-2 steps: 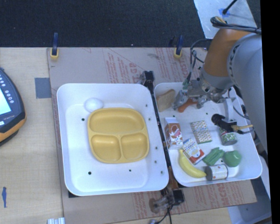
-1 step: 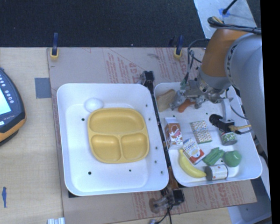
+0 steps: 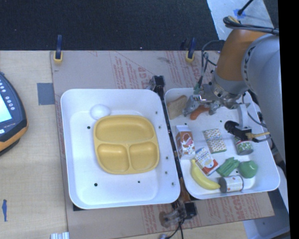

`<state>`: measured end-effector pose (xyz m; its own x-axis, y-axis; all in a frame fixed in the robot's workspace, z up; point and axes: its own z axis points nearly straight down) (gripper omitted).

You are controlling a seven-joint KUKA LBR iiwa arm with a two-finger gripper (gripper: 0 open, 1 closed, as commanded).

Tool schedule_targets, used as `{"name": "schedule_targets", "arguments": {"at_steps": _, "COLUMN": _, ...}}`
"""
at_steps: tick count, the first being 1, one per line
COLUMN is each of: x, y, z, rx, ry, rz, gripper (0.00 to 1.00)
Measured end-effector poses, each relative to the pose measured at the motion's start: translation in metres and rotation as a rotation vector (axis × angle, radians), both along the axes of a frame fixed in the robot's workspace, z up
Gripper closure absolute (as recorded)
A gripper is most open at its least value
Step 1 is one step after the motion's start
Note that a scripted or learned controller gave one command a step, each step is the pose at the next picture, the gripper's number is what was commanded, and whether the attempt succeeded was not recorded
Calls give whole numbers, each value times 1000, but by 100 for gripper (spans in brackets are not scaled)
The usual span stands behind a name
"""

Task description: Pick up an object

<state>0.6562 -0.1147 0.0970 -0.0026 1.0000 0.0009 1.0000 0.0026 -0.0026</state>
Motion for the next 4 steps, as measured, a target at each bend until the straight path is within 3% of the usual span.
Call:
{"name": "schedule_targets", "arguments": {"at_steps": 3, "x": 0, "y": 12, "z": -5, "rx": 1, "ry": 3, "rz": 1, "gripper": 0}}
{"name": "schedule_targets", "arguments": {"at_steps": 4, "x": 0, "y": 11, "z": 10, "rx": 0, "ry": -1, "rz": -1, "gripper": 0}}
